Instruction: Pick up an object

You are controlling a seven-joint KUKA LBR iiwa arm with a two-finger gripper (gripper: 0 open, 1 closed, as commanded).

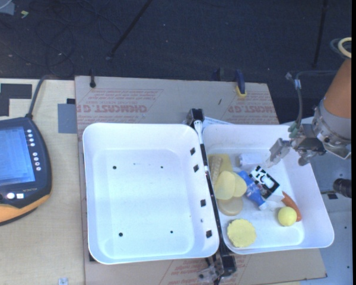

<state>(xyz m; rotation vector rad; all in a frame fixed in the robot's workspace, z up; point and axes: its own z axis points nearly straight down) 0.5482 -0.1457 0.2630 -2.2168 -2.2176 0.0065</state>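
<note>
Several objects lie just below the tool (277, 151) in the right bin (320, 218): a blue-and-black package (260, 184), yellow discs (228, 184), a lemon (287, 216); whether the tool is wide or narrow cannot be told.

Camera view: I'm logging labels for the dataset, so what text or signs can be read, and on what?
Cardboard sheet under the bins: red print, upside down and blurred, unreadable.
Blue packet: black-and-white label, unreadable.
Tablet screen: text too small.
</note>
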